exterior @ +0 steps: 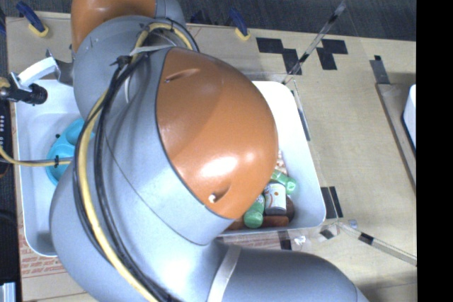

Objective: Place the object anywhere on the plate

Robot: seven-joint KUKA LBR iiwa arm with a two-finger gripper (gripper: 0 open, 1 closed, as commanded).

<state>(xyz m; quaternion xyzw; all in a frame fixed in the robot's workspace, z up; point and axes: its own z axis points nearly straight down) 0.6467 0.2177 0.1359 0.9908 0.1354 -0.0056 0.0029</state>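
Grasp is not being revealed at this moment (what, if anything, is being carried cannot be told), since the grey and orange arm (212, 138) is being stretched across the bench over the left bin (25, 124), where a light-blue piece, judged to be the plate (62, 148), is being half covered by it. Small items, a green piece (253, 214) and a small labelled bottle (276, 200) among them, are being kept huddled in the near corner of the right bin (306, 152); which one is the object cannot be told, though each is looking small and light.

Grey/orange arm (191, 173), white bin (306, 173), blue plate (65, 148).
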